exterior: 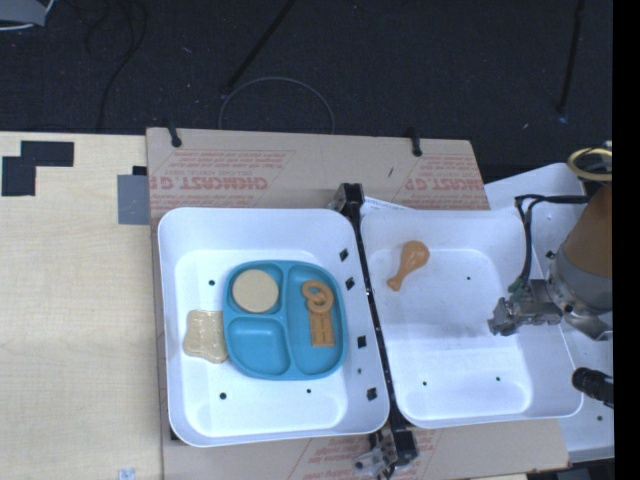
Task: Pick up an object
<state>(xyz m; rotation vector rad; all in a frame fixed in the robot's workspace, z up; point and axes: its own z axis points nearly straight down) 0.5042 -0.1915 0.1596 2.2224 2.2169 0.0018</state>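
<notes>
The claw (pixel 503 320), whose state I cannot tell, hangs low at the right bin's (pixel 470 398) right side, probably to approach the tan plastic chicken drumstick (pixel 409 263) lying far-left there.

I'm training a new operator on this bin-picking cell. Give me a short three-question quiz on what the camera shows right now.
1. True or false: the drumstick toy lies in the right bin.
2. Which item touches the outside of the blue tray? A) tan bread slice B) round cracker C) orange key-shaped piece
3. Fill in: the hand sits at the right bin's ____ side.

Key: 1 true; 2 A; 3 right.
</notes>
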